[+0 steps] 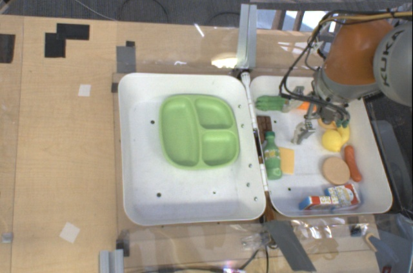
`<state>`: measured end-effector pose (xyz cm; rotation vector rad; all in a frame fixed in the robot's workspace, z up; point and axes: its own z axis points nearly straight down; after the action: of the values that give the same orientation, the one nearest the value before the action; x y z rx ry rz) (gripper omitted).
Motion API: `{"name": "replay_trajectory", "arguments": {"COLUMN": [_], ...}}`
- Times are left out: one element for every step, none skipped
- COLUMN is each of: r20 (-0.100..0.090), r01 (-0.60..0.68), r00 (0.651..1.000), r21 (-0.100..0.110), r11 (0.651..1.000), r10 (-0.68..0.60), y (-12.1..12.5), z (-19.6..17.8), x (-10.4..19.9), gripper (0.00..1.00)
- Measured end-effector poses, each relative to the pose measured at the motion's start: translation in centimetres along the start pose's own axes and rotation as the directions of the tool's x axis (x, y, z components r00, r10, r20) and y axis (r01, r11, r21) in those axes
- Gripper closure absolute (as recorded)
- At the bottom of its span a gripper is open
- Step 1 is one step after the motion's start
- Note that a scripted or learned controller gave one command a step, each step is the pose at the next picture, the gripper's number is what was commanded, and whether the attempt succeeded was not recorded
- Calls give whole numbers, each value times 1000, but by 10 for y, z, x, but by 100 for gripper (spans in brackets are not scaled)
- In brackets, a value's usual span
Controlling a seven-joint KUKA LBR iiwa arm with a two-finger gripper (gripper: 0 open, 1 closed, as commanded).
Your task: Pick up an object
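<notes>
My gripper (pixel 304 131) hangs low over the middle of the right bin (pixel 381 197), below the arm's orange band. Just right of it lies a yellow lemon (pixel 332 140). A green bottle (pixel 272 156) and a yellow cheese slice (pixel 288 161) lie to its lower left. A green pod-shaped item (pixel 271 103) and a small orange piece (pixel 303 106) sit toward the back of the bin. A tan round disc (pixel 335 170), an orange sausage (pixel 352 162) and a red and white carton (pixel 330 200) lie nearer the front. I see nothing clearly in the gripper.
The left bin (pixel 139 201) holds a green divided plate (pixel 199 131). A brown bar (pixel 262 124) lies along the right bin's left wall. Black cables loop from the wrist over the back of the right bin. Bare wooden bench spreads to the left.
</notes>
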<state>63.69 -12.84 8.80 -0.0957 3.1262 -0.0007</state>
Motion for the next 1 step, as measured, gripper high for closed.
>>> {"name": "replay_trajectory", "arguments": {"r20": [-35], "r01": [109], "r00": [993], "r21": [5], "r11": [994], "r10": [-109], "y": [10], "z": [-1], "x": [-29], "gripper": [0]}}
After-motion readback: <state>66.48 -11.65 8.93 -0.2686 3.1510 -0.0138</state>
